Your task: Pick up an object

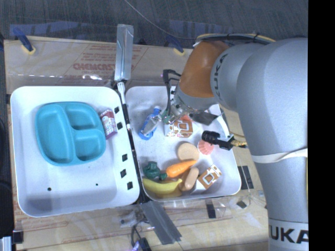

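We see the grey arm [272, 98] reaching in from the right over the right bin [142, 97], its orange band above the upper part of that bin. The tool [170, 115] hangs low over the bin's upper middle, and we cannot tell whether it is wide or narrow, nor whether it holds anything. Just to its left lies a blue plastic piece [151, 123], tilted. Just to its right, almost under the wrist, lies a small orange-and-white carton [180, 127]. Lower in the same bin we find a round tan bun [188, 151] with a pink piece [207, 148] touching its right side. Below those come a carrot [180, 168], a sausage [190, 178] and a second carton [209, 177], close together. A banana [159, 186] lies along the bottom wall, with a dark green toy [153, 170] just above it. The left bin [31, 192] holds a blue divided plate [68, 132] and, just beside its right edge, a small can [108, 123]. Both bins rest on the tabletop [63, 61].
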Controlling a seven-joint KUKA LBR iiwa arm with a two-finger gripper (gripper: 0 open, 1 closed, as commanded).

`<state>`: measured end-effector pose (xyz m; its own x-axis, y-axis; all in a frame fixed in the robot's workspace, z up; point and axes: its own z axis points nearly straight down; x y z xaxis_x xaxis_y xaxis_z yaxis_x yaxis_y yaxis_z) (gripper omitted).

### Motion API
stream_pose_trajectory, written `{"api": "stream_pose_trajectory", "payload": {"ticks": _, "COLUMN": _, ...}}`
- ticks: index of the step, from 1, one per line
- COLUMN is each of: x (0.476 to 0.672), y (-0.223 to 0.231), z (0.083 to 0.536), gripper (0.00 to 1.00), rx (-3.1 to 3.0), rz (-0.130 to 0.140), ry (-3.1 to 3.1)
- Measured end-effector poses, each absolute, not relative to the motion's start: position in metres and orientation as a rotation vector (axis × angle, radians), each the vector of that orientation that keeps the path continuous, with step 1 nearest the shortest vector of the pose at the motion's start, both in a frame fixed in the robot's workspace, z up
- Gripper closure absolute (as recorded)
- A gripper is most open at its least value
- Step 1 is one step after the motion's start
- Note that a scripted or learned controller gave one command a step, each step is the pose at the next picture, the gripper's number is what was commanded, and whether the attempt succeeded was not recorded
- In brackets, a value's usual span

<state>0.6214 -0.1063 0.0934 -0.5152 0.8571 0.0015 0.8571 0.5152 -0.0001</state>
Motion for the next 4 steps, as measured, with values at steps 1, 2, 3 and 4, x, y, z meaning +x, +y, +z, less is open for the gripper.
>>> {"api": "stream_pose_trajectory", "payload": {"ticks": 1, "x": 0.628, "y": -0.137, "z": 0.094, "gripper": 0.0, "rx": -1.756, "rz": -0.002, "ry": -2.609}}
{"api": "stream_pose_trajectory", "payload": {"ticks": 2, "x": 0.609, "y": -0.172, "z": 0.094, "gripper": 0.0, "rx": -1.71, "rz": -0.002, "ry": -2.636}}
{"api": "stream_pose_trajectory", "payload": {"ticks": 3, "x": 0.609, "y": -0.171, "z": 0.104, "gripper": 1.0, "rx": -1.701, "rz": 0.001, "ry": -2.635}}
{"api": "stream_pose_trajectory", "payload": {"ticks": 4, "x": 0.57, "y": -0.114, "z": 0.183, "gripper": 1.0, "rx": -1.962, "rz": -0.002, "ry": -2.453}}
